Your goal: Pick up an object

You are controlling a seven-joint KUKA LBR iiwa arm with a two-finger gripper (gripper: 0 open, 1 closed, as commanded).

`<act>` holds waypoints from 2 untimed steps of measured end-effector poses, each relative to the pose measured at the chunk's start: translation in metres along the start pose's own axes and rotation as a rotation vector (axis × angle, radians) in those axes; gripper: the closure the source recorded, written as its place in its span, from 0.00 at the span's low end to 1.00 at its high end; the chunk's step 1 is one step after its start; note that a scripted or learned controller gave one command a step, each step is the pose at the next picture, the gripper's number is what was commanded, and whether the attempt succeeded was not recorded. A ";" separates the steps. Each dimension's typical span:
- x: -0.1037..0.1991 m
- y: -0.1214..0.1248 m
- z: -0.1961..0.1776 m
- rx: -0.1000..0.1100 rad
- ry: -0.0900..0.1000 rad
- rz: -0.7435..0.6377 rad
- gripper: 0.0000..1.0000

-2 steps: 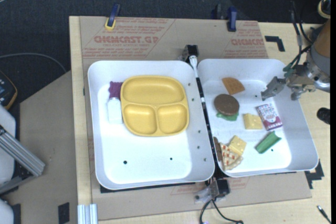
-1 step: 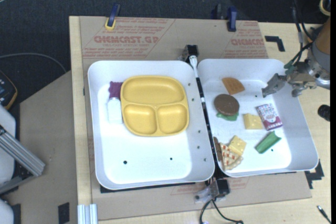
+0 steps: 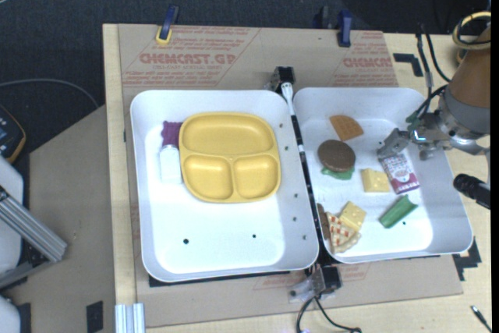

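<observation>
My gripper hangs over the right bin near its right wall, open, with nothing between its fingers. Just below it lies a maroon and white packet. Other food toys lie in this bin: a burger, a tan toast piece, a pale cheese square, a green pickle, a yellow cheese wedge and a red-checked waffle piece.
The left bin holds a yellow divided tray, with a purple item and a white item at its left side. Cables and a black clamp sit between the bins at the back.
</observation>
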State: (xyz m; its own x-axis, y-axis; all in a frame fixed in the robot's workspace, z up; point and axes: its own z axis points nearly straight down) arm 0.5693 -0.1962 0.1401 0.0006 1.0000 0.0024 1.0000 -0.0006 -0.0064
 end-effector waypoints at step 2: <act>-0.002 0.004 0.035 -0.018 -0.011 -0.001 1.00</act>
State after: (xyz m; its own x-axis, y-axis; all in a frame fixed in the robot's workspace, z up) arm 0.5726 -0.1985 0.1052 0.0000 1.0000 -0.0082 0.9999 0.0001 0.0117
